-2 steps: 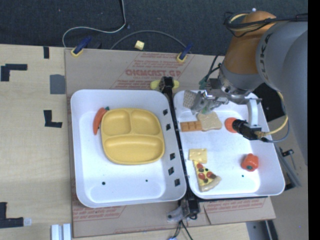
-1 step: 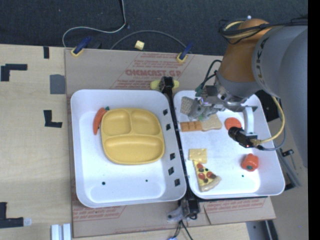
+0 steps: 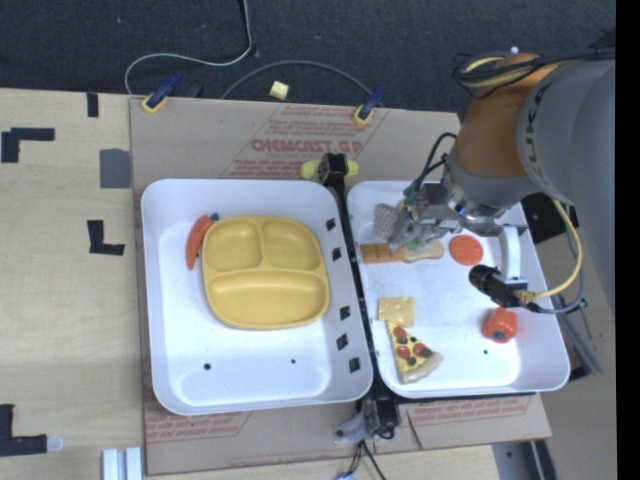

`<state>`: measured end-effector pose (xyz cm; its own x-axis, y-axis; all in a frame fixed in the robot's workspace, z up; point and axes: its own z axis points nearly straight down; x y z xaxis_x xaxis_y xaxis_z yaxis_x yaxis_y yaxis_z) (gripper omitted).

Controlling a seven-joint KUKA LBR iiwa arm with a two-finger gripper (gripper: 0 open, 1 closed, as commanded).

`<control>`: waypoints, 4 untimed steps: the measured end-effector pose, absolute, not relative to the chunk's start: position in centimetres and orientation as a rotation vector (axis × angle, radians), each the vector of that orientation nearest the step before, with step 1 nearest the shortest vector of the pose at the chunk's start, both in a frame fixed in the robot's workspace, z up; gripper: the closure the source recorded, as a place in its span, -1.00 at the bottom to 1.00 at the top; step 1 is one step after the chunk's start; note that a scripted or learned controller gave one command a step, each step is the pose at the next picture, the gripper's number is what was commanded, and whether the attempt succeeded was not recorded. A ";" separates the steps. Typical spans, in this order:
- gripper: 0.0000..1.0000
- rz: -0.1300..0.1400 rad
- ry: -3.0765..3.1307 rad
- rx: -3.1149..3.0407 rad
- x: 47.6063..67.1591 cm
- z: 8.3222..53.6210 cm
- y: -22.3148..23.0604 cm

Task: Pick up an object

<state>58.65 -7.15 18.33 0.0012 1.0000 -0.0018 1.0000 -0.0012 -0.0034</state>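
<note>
Pale wood tabletop [image 3: 60,298] is carrying a brown cardboard sheet [image 3: 290,138], and two shallow white bins are sitting side by side on it. Dark carpet is showing beyond the far edge, with a thin cable [image 3: 240,28] trailing across it.

Inside the left bin [image 3: 170,368] a yellow divided plate [image 3: 265,271] is lying near the middle, and an orange carrot [image 3: 198,240] is resting just beside its left rim.

Over the right bin [image 3: 545,368] the grey arm with its orange band [image 3: 500,133] is reaching in, and the end effector [image 3: 412,230] is hanging low near the bin's far left corner, just above a tan, bread-like strip [image 3: 400,254]. How its jaws are standing cannot be told, since the metal parts are blurring together.

Other pieces are lying in the same bin: an orange-red disc [image 3: 466,249] near the arm, a red tomato-like piece [image 3: 501,325] toward the right wall, a pale yellow cheese square [image 3: 396,310], and a pizza slice [image 3: 413,353] just below it.
</note>
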 end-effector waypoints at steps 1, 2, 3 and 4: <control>1.00 -0.006 -2.230 -2.215 61.8 22.6 -2.0; 1.00 0.008 -2.216 -2.225 60.5 19.4 -7.4; 1.00 -0.004 -2.228 -2.216 60.4 23.3 -2.9; 1.00 -0.002 -2.228 -2.212 59.1 24.5 2.6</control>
